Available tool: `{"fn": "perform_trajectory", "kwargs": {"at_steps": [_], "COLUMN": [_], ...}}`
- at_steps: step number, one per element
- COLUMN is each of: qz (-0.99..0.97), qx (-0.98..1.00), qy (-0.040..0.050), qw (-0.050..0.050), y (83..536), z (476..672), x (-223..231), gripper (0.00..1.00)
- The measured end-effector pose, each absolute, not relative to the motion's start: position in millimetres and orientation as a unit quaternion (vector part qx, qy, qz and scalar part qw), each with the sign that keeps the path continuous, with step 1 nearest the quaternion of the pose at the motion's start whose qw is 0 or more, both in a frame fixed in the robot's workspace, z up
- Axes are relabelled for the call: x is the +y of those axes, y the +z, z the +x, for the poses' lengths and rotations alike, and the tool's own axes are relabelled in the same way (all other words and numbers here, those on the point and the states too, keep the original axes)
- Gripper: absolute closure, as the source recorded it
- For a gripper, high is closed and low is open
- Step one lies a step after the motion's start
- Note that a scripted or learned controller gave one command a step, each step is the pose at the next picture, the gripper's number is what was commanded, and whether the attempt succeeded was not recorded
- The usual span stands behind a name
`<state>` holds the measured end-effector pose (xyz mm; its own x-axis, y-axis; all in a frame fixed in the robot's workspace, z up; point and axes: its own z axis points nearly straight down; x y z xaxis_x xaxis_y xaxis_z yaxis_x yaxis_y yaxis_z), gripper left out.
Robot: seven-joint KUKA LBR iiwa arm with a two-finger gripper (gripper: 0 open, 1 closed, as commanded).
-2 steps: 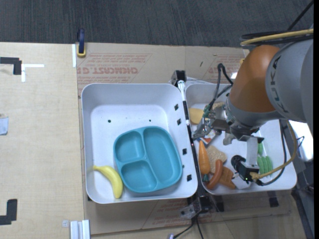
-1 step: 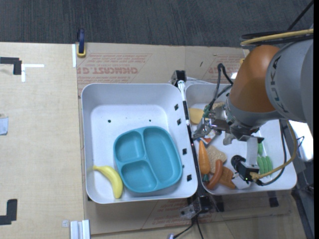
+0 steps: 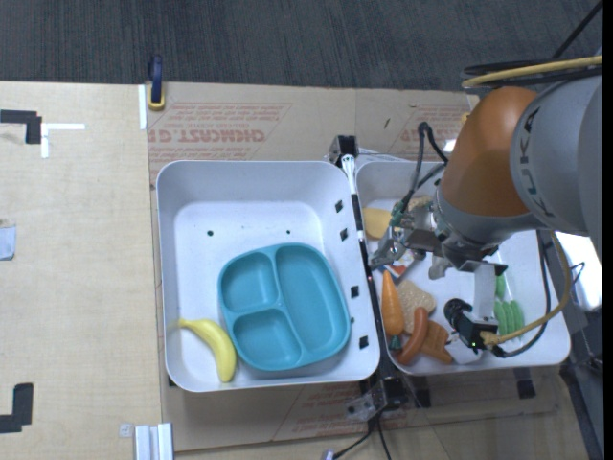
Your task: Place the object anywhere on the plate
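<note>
A blue plate (image 3: 326,300) with three compartments lies in the left bin (image 3: 192,209), with nothing on it. A yellow banana (image 3: 215,346) lies beside the plate at the bin's front left corner. My gripper (image 3: 391,249) hangs low over the right bin (image 3: 551,348), near its left wall. It is just above an orange carrot (image 3: 391,307) and a slice of bread (image 3: 416,300). Nothing can be seen held in it. The arm's grey body and orange band hide much of the right bin.
The right bin also holds a reddish sausage (image 3: 414,336), an orange piece (image 3: 440,339), a pale yellow item (image 3: 376,221) and green items (image 3: 509,311). The wall between the bins runs beside the gripper. Cables loop around the wrist.
</note>
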<state>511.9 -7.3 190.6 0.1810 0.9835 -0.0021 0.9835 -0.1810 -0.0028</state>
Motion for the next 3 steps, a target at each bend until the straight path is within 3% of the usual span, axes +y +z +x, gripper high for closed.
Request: {"fn": "perform_trajectory", "kwargs": {"at_steps": [3], "qz": [-0.768], "qx": [-0.64], "qy": [0.0017], "qw": [0.0], "y": [190.6], "z": [511.9], "x": [-7.3], "gripper": [0.0]}}
